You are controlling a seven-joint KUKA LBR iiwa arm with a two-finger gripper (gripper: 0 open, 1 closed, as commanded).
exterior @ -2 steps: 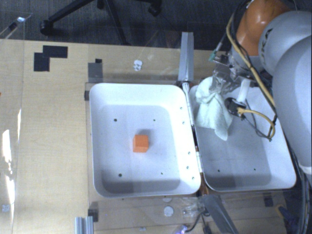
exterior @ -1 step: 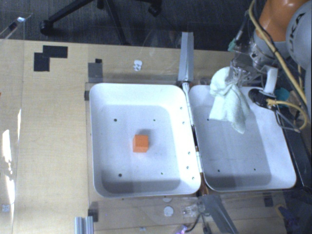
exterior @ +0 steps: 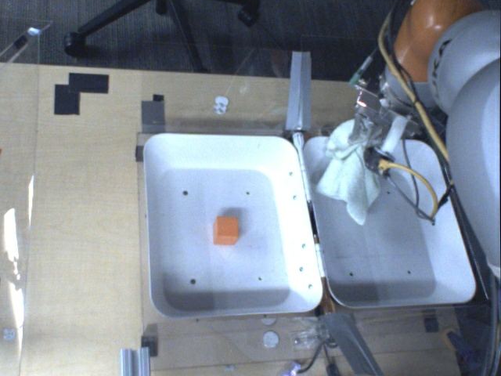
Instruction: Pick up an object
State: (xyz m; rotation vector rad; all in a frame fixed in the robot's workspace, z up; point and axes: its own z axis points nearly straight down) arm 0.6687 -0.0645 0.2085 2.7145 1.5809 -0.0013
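White cloth (exterior: 348,175), crumpled, hangs from the end effector (exterior: 368,135) above the right bin (exterior: 391,272), toward that bin's far-left corner. Upper folds of the cloth are bunched up against the end effector; the lower part droops in a loose point over the bin floor. The cloth appears lifted, with no clear contact with the floor, though the slanted view leaves this uncertain.

End effector state: it looks closed on the top of the cloth, since the fabric gathers at it and hangs from there. The fingers themselves are hidden by cloth and cabling, so grip depth is unreadable.

Orange cube (exterior: 226,230) sits alone near the middle of the left bin (exterior: 172,288), well apart from the arm.

Judgement: the pick looks largely made; the lift needs to hold.

Risks from here:
- Hold may be on a thin fold only. Weight of the hanging part could pull the fabric out, dropping it back into the bin.
- Trailing point hangs near the divider between the bins; a sideways move could drag it across the rim and tug it free.
- Yellow cable (exterior: 415,182) loops just beside the cloth; fabric could snag on it.
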